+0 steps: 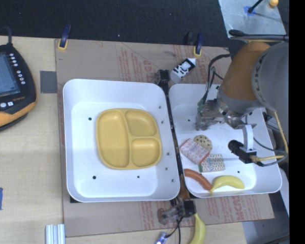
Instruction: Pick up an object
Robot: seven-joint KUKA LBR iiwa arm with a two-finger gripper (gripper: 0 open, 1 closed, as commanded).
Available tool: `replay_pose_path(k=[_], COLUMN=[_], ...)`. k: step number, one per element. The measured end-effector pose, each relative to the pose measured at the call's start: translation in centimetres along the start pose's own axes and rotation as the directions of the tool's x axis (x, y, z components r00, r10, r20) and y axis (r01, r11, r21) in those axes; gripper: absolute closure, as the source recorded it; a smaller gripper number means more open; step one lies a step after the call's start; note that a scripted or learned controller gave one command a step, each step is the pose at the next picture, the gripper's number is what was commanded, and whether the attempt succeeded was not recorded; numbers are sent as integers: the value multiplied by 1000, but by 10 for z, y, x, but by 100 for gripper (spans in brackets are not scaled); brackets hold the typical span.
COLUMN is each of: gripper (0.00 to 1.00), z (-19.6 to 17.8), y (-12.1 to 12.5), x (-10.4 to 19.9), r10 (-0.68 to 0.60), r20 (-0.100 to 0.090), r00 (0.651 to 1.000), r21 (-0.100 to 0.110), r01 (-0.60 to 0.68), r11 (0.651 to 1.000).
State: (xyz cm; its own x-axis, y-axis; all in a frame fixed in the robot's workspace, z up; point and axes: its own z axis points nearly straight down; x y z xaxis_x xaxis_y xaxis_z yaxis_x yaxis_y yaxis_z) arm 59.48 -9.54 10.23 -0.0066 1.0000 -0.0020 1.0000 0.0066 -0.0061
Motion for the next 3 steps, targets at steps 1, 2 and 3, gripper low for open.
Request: replay_pose_path(k=[1, 2, 3], gripper=[0, 0, 0], z=[0, 11, 11], y=[0, -60, -43], x=[0, -13, -10], r10=[-1, 0, 0], r20=[1, -2, -1], r00=[1000, 1000, 1000], r21=[0, -1, -2], r01=[1, 0, 0], r11=[1000, 1000, 1000])
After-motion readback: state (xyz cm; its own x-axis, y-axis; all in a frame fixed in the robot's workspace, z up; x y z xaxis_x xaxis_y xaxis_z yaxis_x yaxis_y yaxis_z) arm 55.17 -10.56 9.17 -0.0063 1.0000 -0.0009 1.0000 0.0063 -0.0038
